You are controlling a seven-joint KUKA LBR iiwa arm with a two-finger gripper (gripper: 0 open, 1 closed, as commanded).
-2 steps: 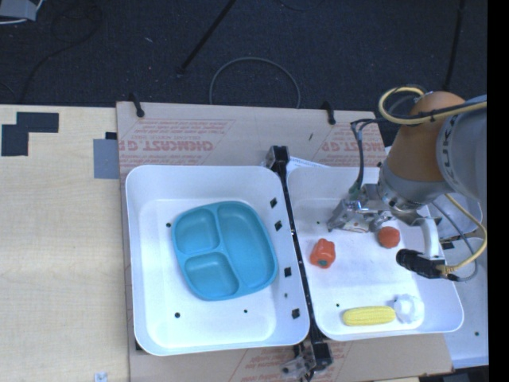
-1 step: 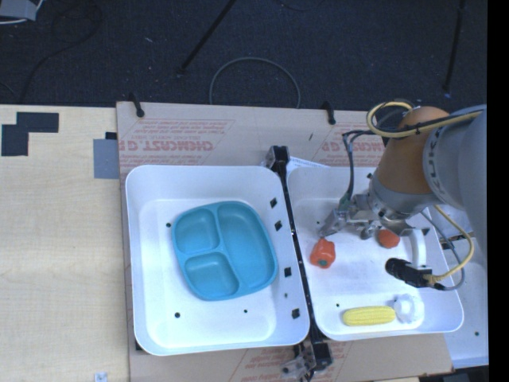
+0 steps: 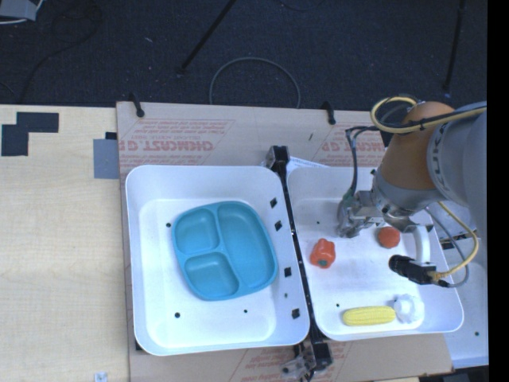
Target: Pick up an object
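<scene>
Over the right bin's (image 3: 445, 321) far side, the gripper (image 3: 355, 223) hovers, fingers' state unclear, nothing visibly held; orange cup (image 3: 322, 253) sits mid-bin, just beside it. Next: descend and grasp.

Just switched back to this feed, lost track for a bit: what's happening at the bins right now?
The arm reaches in from the right, its gripper low over the right bin. Near it lie an orange cup-like object, a small red-orange ball, a corn cob and a small white piece. Nothing is visibly held. The left bin holds a blue divided plate.
</scene>
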